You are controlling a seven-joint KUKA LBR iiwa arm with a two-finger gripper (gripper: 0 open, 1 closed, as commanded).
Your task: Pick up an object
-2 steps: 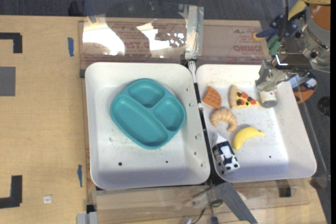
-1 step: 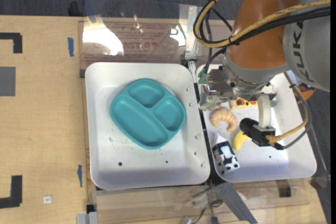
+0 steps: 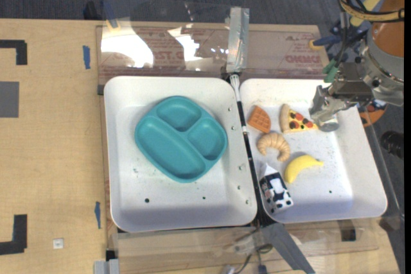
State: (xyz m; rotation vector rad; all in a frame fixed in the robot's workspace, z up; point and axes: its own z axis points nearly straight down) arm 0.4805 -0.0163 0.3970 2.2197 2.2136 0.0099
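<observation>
Beside the pizza slice hovers the gripper.

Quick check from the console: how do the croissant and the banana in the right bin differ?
The croissant is tan and ridged; the banana is plain, smooth yellow. The croissant lies higher in the right bin, just below the waffle; the banana sits lower and further right. The croissant's curve opens downward-left, while the banana's tip points right. Both are curved toy foods lying flat, apart from the hand.
</observation>
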